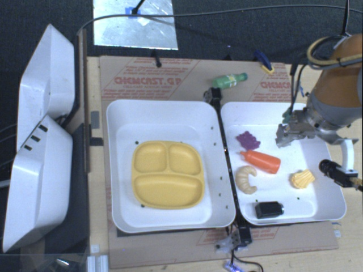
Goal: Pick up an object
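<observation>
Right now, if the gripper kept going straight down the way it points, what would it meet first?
Probably the bare white floor of the right bin. The gripper hangs above the bin's upper part, right of the purple grapes and above the carrot; depth is unclear from this slant.

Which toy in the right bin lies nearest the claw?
The purple grapes, left of the claw; the carrot, corn and croissant lie farther.

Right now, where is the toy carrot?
The carrot lies in the right bin, near its middle, just below the purple grapes and above the croissant.
</observation>
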